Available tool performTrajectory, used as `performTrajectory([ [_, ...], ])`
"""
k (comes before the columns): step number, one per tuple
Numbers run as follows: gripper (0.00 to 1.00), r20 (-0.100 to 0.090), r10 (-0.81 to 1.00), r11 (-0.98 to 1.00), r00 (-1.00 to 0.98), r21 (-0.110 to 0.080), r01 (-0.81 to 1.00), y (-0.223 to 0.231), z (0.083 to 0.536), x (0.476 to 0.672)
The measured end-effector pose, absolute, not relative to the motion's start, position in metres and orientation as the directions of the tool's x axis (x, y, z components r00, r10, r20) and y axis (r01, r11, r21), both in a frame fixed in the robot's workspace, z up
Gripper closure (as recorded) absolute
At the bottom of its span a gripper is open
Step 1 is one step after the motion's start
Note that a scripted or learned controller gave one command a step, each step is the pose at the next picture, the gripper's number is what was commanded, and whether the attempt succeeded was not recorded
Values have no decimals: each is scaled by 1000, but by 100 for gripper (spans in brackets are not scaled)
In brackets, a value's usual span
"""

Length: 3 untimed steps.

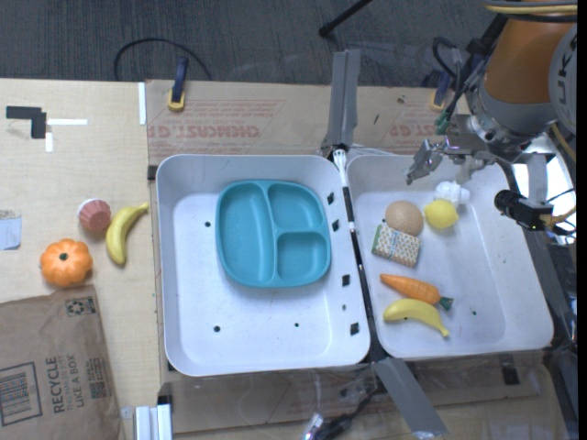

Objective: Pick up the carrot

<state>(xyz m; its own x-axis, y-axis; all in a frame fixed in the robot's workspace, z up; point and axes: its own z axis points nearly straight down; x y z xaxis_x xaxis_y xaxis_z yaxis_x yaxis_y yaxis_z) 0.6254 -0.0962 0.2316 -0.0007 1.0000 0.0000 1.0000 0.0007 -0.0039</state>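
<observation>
The carrot (412, 288) lies in the right bin (514, 310), just behind a banana (416, 314), while the gripper (424, 163) hangs over the far edge, grasping nothing, likely staged for descent.

Two white bins (183, 246) (514, 319) sit side by side. There are two bananas, one (417, 314) in the right bin and one (124, 232) out on the counter (73, 172). Single items: one carrot (411, 288), one lemon (441, 214), one brown roll (403, 216), one patterned packet (396, 244), one blue divided plate (273, 232), one small pumpkin (66, 263), one pink cupcake (94, 215), one paper bag (50, 365)
</observation>
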Motion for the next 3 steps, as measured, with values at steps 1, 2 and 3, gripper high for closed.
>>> performTrajectory([
  [1,0,1,988,154,-154,-4,988,-119,148,547],
  [2,0,1,993,121,-121,-4,993,-107,90,503],
  [3,100,2,993,116,-116,-6,993,-109,97,502],
])
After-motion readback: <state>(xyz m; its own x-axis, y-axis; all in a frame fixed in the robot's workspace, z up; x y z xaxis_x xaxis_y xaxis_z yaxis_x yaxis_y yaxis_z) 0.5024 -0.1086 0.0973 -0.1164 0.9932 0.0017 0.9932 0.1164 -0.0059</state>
